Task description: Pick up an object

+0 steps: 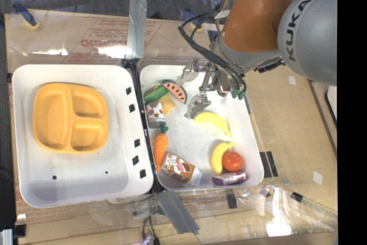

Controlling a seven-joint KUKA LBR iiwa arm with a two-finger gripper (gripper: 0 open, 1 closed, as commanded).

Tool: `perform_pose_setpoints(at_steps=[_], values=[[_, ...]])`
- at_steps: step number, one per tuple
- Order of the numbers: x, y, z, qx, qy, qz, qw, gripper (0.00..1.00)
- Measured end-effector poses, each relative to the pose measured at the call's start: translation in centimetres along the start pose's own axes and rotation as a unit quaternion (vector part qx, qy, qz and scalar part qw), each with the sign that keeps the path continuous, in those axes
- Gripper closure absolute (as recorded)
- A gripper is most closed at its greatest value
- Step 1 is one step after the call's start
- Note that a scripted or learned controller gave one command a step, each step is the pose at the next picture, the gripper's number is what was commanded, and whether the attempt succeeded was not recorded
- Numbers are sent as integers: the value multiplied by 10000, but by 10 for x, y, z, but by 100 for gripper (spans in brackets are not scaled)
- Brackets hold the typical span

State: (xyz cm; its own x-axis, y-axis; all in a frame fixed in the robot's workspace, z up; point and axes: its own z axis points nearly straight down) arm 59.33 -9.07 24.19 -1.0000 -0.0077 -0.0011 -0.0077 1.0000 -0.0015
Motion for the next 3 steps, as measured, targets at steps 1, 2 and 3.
perform_pose_setpoints(at_steps=[1, 2, 3], values=[[-46, -3, 145, 14, -47, -391, 9992, 0], [-57, -86, 147, 9, -26, -2085, 9780, 0], [13, -121, 149, -1, 4, -2812, 9596, 0]])
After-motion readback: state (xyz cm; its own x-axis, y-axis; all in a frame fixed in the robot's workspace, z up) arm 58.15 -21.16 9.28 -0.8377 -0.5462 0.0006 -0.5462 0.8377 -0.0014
